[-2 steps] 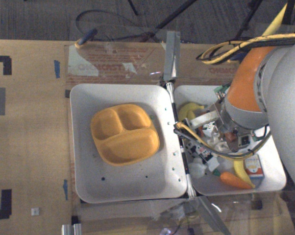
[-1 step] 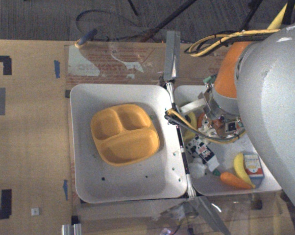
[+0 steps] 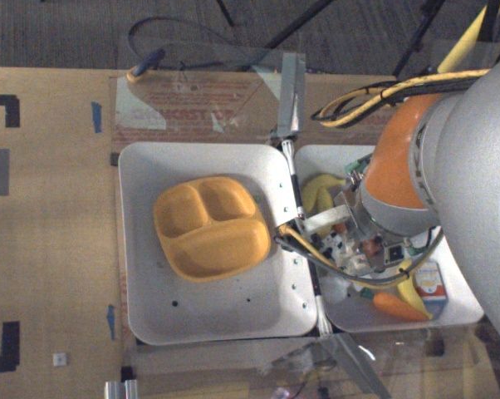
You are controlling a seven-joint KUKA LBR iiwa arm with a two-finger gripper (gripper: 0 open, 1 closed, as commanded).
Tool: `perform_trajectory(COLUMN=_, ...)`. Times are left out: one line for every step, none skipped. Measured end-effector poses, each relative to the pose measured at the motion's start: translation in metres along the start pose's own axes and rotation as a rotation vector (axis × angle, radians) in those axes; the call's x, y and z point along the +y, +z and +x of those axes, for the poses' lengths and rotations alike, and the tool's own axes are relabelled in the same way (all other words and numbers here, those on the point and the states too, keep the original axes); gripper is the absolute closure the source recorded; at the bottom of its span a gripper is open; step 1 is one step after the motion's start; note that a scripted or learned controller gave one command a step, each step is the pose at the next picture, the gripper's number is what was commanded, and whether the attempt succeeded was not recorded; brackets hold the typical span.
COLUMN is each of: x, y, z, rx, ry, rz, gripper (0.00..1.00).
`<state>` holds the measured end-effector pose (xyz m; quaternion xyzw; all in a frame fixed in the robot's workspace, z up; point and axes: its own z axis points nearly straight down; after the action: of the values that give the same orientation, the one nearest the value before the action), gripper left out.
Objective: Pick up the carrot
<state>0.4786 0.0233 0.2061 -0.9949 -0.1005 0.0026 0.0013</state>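
The tapered orange carrot [image 3: 401, 307] is seen near the front edge of the right shallow white bin [image 3: 464, 299], just below the end effector [image 3: 350, 252], whose open or closed state cannot be told.

Robotics lab, taped plywood bench [image 3: 51, 223], white bins [image 3: 142, 306], tripod legs [image 3: 316, 7] on carpet, cables [image 3: 383, 94]

1. Two bins side by side on the tabletop [image 3: 51, 248].
2. In the left bin [image 3: 142, 306]: divided plate [image 3: 213, 227], toward the back.
3. In the right bin [image 3: 462, 302]: carrot [image 3: 399, 307] at the front, small carton [image 3: 430, 279] just behind, bananas [image 3: 321, 191] at the back left.
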Motion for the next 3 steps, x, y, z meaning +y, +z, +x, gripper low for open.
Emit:
perform_trajectory(x=0.019, y=-0.068, z=-0.003, rx=0.004, ry=0.001, rz=-0.003, gripper=1.0)
perform_trajectory(x=0.07, y=-0.066, z=0.046, rx=0.002, ry=-0.047, rz=-0.002, gripper=1.0)
perform_trajectory(x=0.056, y=-0.015, z=0.085, rx=0.001, ry=-0.022, rz=-0.001, gripper=1.0)
